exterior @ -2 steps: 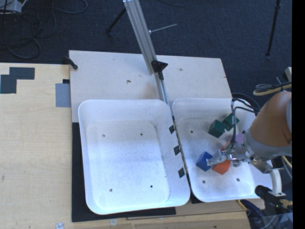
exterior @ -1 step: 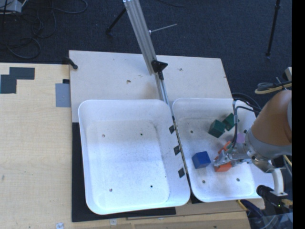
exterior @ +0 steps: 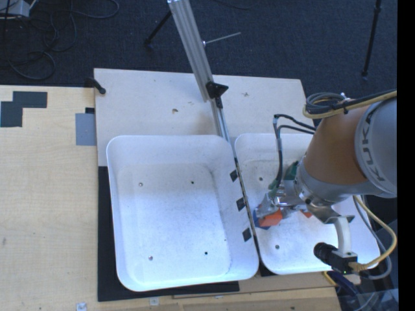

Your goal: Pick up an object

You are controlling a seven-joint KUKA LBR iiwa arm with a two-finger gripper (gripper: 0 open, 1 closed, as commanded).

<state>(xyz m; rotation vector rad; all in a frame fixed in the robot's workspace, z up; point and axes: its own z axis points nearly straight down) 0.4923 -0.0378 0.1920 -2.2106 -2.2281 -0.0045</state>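
Camera view: our gripper (exterior: 271,207) is low in the right bin (exterior: 292,254) to reach the orange object (exterior: 270,218); whether it grips, we cannot tell.

dark carpeted floor (exterior: 272,24) across the top, with loose black cables (exterior: 39,18) at upper left and thin black stand legs (exterior: 371,31) at upper right. pale wooden bench top (exterior: 45,206) on the left carrying dark grey rectangular patches (exterior: 26,105), a lighter board (exterior: 155,102) set over it toward the middle, black matting (exterior: 104,238) showing along the board's lower left edge. a slanted aluminium rail (exterior: 193,47) runs down from the top centre toward the middle of the bench, and the light is even and bright, casting soft shadows.
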